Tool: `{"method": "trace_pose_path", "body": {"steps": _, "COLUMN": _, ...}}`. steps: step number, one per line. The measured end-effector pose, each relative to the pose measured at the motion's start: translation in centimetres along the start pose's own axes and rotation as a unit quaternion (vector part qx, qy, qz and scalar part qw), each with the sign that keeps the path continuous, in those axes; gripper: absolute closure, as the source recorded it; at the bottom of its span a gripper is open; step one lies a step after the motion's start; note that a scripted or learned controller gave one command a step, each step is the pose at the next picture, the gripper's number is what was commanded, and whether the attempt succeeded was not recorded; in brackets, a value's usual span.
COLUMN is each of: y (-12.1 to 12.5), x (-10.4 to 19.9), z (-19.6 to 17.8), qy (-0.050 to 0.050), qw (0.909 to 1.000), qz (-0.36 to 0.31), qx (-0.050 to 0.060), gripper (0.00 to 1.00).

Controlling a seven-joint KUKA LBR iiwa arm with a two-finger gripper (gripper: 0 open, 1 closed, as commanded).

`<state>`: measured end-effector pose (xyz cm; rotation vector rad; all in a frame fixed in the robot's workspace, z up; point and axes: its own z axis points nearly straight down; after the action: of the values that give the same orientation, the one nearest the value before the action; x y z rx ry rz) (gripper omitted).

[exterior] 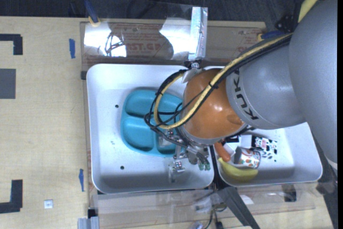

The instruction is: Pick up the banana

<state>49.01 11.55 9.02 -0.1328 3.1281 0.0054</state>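
Banana point(239, 171): yellow, lying flat in the bin on view's right point(305, 161), down by the near-left corner, close to the wall btw the two bins. Curved along the rim there, so likely slid into the corner and stopped.

Next to banana, same bin: small can point(250, 158) touching or just above it, orange thing point(225, 153) by its left end, white card w/ black marks point(265, 144) a bit behind. Crowded spot, so hard to grab just the banana.

Claw point(187, 161): hanging under the big orange-banded arm point(211, 107), low over the bin on view's left point(102, 115), near its near-right corner. Can't tell if wide or narrow, too small and dark w/ wires in front. Nothing seen in it.

Blue dish point(140, 127): in left bin, partly under the arm.

Guess: wrong bin for now. Banana just across the wall from claw, near but not under it. Needs a short hop over to view's right, then down. Risk: bumping can or bin wall.

Tabletop point(43, 115): tan wood w/ black and blue tape marks.
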Motion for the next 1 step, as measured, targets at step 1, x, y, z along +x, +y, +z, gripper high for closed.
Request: {"method": "trace_pose_path", "body": {"steps": 1, "y": 0.00, "x": 0.00, "z": 0.00, "qy": 0.000, "qw": 1.0000, "qz": 0.000, "qx": 0.000, "gripper": 0.00}}
